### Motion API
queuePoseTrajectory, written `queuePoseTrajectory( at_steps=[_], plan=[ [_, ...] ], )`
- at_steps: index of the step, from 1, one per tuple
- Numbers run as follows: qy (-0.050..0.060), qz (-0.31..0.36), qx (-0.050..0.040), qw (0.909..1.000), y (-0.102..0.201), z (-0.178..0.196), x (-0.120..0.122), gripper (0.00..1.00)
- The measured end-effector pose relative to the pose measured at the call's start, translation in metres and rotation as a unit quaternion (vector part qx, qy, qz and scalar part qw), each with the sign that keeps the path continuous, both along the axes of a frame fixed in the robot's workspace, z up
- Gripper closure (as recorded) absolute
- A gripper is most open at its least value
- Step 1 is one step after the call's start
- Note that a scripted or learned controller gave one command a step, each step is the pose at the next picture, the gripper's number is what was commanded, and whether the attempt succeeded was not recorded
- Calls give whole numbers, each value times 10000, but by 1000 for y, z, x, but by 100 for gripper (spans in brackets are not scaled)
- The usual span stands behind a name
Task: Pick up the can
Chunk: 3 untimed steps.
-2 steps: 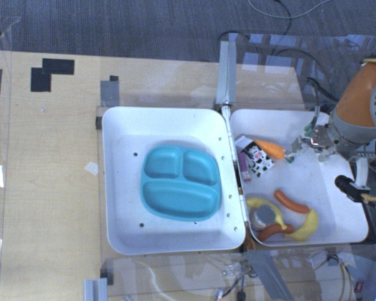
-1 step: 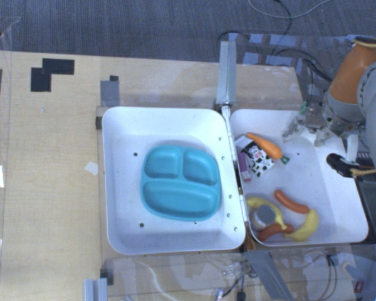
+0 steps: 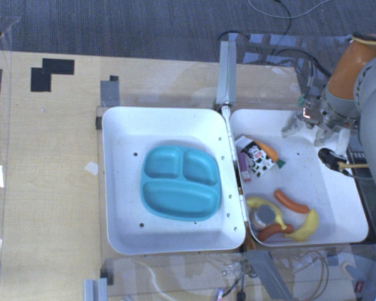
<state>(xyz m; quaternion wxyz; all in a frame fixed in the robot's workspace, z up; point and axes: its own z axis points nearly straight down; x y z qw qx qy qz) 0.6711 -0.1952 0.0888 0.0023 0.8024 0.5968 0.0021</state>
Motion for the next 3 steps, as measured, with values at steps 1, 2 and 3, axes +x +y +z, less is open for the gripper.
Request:
queuePoseTrajectory(
  at_steps=[1,2,3],
  plan=[
    [20,-229,10,9997,0,-1,0,0],
    [83,-1204,33,9927,5,-3,-3,0],
    [112,-2138,28,9768,5,-3,-5,0]
  ],
)
